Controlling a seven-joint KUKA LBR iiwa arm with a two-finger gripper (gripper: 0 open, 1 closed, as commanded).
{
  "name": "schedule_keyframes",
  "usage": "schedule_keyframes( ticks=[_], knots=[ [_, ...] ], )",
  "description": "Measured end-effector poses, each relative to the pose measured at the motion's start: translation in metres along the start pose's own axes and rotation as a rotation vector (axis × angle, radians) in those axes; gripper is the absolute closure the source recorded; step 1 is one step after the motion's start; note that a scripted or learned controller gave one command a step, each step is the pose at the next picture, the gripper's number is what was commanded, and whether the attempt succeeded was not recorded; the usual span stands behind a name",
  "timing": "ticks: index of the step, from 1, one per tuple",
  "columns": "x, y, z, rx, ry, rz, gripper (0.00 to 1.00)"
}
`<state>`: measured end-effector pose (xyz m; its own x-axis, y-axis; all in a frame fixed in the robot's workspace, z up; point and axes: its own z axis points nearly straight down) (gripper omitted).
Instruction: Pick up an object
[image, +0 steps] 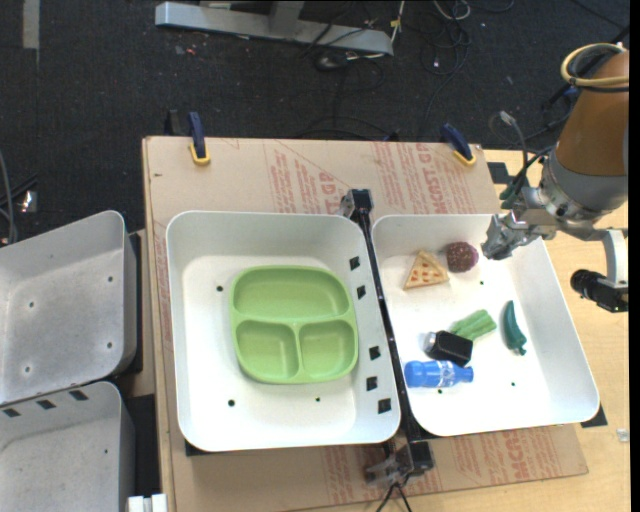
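**Overhead, two bins and a gripper at the far right rim**

Seen from above, the left bin (200, 250) holds a light green divided tray (294, 323) with three compartments, lying flat near the bin's middle.

The right bin (560, 340) holds six small things. At its far end a tan triangular slice-shaped toy with red spots (426, 271) lies just left of a dark maroon bumpy ball (461, 256). Nearer, a light green ridged piece (474, 325) touches a black block (450, 347), and a blue bottle (437, 374) lies on its side just beyond them toward the near edge. A dark green curved piece (513, 327) lies apart, to the right.

The gripper (498, 240) hangs over the right bin's far right corner, just right of the maroon ball; whether it is apart or together cannot be told.
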<state>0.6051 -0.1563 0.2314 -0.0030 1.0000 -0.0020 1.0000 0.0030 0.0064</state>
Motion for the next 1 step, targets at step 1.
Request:
schedule_keyframes(
  ticks=[1],
  knots=[
    [0.0000,0.0005,-0.0012,0.005,0.001,0.000,1.00]
  ],
)
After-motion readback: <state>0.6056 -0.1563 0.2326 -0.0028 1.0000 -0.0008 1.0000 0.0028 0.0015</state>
